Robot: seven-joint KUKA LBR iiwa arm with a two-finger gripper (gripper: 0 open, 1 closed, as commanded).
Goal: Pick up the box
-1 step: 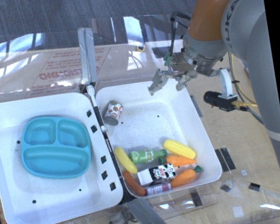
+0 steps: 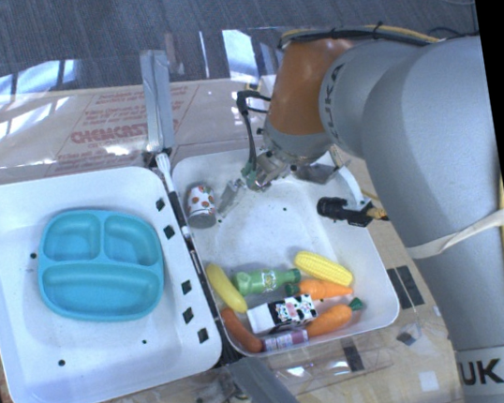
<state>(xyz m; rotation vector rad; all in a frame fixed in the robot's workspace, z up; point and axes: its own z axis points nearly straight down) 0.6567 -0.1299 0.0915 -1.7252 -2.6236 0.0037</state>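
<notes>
One box (image 2: pixel 287 312) is what I am after, and it lies on its side at the near end of the right bin (image 2: pixel 266 230), packed into the heap of play food there. It looks like a small carton, dark at its left end and white with black cow patches toward the right. A green bottle (image 2: pixel 263 280) presses along its far edge, a carrot (image 2: pixel 332 319) lies against its near side, and a banana (image 2: pixel 226 287) and an ear of corn (image 2: pixel 323 268) flank the pile, so I judge there is little free room beside its long faces for a clean grip. The arm (image 2: pixel 413 142) reaches in from the right, and its jaws hang over the far end of the same bin, near a small spotted can (image 2: pixel 199 204) and well apart from the box; I cannot tell whether they are spread or pressed together, and nothing shows between them. The left bin (image 2: pixel 9 282) on the surface holds a blue divided plate (image 2: pixel 101 264).
</notes>
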